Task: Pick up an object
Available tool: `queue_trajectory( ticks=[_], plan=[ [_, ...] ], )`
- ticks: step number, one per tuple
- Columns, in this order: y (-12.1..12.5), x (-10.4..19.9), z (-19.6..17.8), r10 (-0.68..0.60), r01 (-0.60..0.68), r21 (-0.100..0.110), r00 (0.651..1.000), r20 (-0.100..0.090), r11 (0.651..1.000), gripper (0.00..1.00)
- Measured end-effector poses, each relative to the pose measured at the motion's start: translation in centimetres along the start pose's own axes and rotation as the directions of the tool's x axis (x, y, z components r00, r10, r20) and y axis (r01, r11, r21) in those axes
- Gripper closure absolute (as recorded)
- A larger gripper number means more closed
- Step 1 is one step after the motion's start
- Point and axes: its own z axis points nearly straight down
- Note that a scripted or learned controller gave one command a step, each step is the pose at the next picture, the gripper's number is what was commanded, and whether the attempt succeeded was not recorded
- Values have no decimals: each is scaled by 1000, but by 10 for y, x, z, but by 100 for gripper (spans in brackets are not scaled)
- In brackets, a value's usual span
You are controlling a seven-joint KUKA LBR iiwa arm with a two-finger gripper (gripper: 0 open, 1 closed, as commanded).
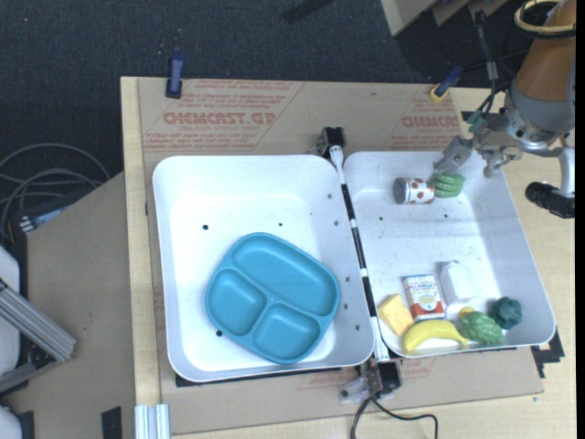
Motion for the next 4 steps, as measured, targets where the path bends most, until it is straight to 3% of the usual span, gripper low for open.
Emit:
queue_trajectory(
  ticks=[1,2,3,4],
  plan=[
    [5,22,55,0,0,-17,1000,4,1000,0],
    [2,53,72,1,-1,-7,1000,3,1000,0],
    [1,21,79,1,-1,-5,1000,2,1000,0],
    [-74,10,79,0,0,-5,1000,1,1000,0]
  ],
)
